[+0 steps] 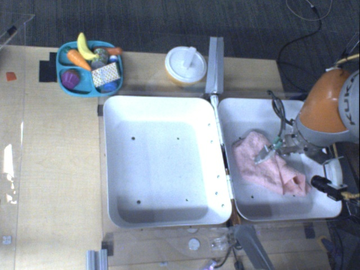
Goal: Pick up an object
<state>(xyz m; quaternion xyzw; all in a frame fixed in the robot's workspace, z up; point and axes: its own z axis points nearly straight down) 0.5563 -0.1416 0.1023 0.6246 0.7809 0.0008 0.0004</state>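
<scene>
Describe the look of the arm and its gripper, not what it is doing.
The KUKA arm is a rounded grey body with a glossy orange band and part of dark lettering on its grey shell. Black cables loop beside its wrist. The two-finger gripper is small, of grey metal with a green spot, and sits over the right white plastic bin.

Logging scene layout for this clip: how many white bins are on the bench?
2. The left bin sits mid-bench. The right bin adjoins it and holds a pink cloth, with the gripper over the cloth. None looks hidden.
</scene>
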